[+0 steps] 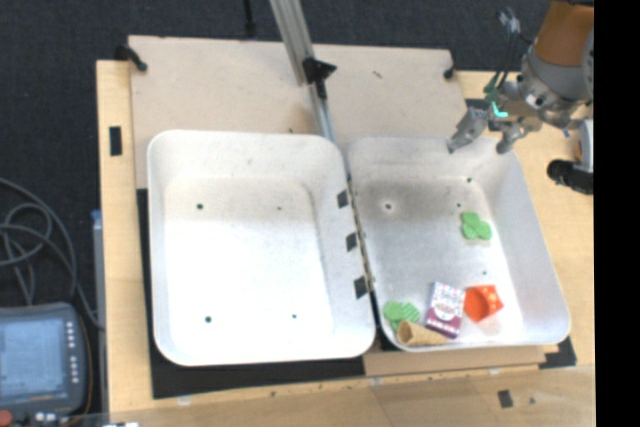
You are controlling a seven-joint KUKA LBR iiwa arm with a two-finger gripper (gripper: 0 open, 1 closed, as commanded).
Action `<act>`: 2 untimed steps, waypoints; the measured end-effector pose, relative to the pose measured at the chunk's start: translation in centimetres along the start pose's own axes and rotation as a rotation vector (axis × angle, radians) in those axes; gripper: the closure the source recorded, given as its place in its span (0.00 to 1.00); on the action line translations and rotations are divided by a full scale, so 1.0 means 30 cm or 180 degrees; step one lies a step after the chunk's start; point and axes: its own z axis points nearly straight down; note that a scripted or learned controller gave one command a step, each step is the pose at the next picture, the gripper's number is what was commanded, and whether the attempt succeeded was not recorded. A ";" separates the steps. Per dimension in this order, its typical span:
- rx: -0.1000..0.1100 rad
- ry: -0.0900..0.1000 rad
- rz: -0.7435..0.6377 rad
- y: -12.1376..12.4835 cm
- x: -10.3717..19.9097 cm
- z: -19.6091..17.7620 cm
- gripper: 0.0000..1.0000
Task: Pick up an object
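Gripper [487, 137] hangs with fingers apart and holding nothing over the right bin's [525, 185] far edge, so you have the whole pick left: objects lie near, like the red block [482, 302].

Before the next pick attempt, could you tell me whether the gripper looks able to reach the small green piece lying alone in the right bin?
Probably yes: the gripper hangs open above the bin's far rim, and the small green piece lies apart from the other items.
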 end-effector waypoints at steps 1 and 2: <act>-0.0012 -0.0013 -0.0012 0.003 -0.001 -0.012 0.00; -0.0005 -0.0009 -0.0016 -0.019 0.016 0.143 0.00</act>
